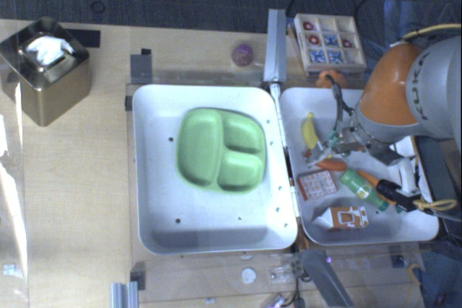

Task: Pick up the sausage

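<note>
Orange-red sausage (333,164) is lying in the right bin (426,231) beside the banana (309,131) and the green bottle (359,185) — the claw (330,146) hangs just above it, grip unreadable from here — so the pick isn't done yet, nothing lifted.

Green tray (221,149) in left bin (151,177); banana (309,132), bottle (359,186), carton (348,217) in right bin (426,230); tissue box (45,71) far left.

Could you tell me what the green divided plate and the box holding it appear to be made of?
The green plate looks like moulded plastic, matte, with soft rounded compartment walls. The left white bin seems to be smooth plastic too, slightly glossy, with rounded corners; thin painted metal cannot be ruled out.
</note>
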You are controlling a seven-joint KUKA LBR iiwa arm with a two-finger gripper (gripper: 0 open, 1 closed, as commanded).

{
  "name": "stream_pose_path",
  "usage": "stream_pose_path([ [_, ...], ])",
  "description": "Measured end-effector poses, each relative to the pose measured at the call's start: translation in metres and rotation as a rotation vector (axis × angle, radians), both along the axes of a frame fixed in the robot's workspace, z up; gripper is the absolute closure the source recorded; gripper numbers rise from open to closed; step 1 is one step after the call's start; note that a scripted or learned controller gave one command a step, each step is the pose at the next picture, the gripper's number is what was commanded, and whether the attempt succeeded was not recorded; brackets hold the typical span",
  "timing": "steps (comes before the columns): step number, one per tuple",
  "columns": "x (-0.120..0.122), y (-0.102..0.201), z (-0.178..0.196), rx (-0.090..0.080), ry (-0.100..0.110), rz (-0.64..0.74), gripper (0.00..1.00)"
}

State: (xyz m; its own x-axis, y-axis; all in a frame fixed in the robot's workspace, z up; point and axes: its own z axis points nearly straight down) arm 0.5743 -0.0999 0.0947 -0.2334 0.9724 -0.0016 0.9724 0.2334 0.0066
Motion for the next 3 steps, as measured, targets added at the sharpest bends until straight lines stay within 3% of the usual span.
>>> stream_pose_path([
  [1,0.002,0.001,0.012,0.0,-0.006,0.002,1.0],
  [2,0.005,0.002,0.023,0.0,-0.013,0.004,1.0],
  [3,0.029,0.035,0.092,0.0,-0.002,0.003,1.0],
])
